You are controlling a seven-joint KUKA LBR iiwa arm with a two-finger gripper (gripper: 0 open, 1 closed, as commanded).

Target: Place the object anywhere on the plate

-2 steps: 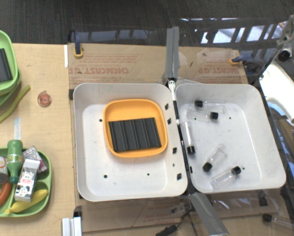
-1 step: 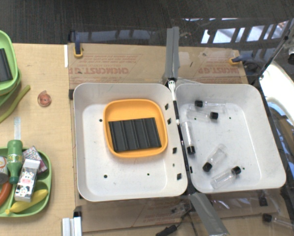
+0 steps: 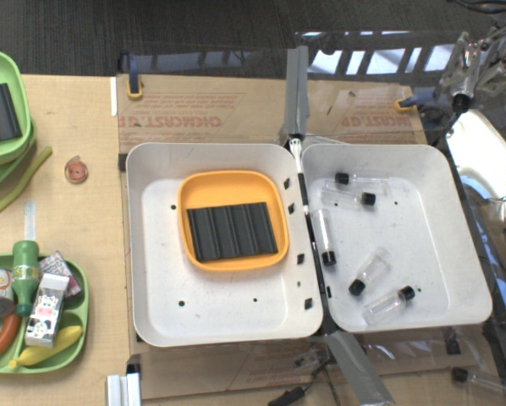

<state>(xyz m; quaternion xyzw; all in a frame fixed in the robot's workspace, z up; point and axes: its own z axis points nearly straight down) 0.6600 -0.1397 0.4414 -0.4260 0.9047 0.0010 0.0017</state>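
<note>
An orange plate [image 3: 233, 194] waits at frame centre, vials [image 3: 367, 271] unmoved in the right bin [image 3: 456, 227]; gripper state cannot be told.

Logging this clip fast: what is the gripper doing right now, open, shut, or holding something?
Gripper: at the far right edge beyond the right white bin; open or shut cannot be told, and nothing can be seen held in it.

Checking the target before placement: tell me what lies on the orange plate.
A dark ribbed rectangular mat lies on the orange plate, covering most of its floor. Whatever sits beneath that mat is hidden.
</note>
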